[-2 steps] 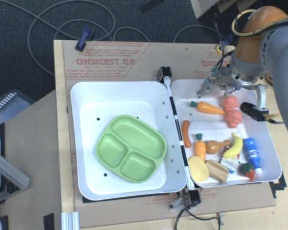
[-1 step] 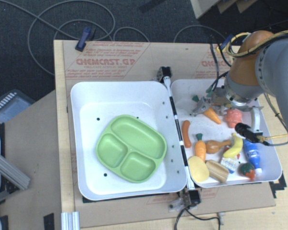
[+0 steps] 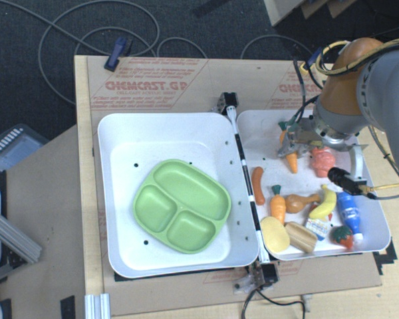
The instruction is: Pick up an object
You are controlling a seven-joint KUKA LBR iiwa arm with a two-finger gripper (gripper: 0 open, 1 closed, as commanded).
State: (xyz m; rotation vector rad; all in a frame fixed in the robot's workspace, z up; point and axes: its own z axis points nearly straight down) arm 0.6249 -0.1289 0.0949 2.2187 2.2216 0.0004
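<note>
Toy carrot (image 3: pixel 292 162), small and orange, tilted in the upper part of the right bin (image 3: pixel 261 133), just below the gripper (image 3: pixel 290 145) and touching or nearly touching its tip. Gripper low over the bin, reaching in from the right under the grey arm and its orange band; open or closed, impossible to tell from this angle, and no clear sign of anything held. Just right of the carrot, a pink toy (image 3: pixel 322 159), close beside the wrist. Bare white floor to the carrot's left and above, up to the bin's far rim and the divider edge shared with the left bin (image 3: pixel 108 133). Red sausage (image 3: pixel 258 185) lying along that divider edge, well below and left of the carrot. Crowded lower half: larger carrot with a green top (image 3: pixel 277 205), brown pastry piece (image 3: pixel 300 203), banana (image 3: pixel 324 203), blue bottle (image 3: pixel 349 212), pale potato (image 3: pixel 274 235), bread loaf (image 3: pixel 300 237) and red strawberry (image 3: pixel 345 237), packed near one another, several touching, the last few pressed toward the near and right rims. Little free floor between them. In the left bin, a green divided plate (image 3: pixel 181 206) set slantwise near the middle, with a wide bare white margin on all sides.
</note>
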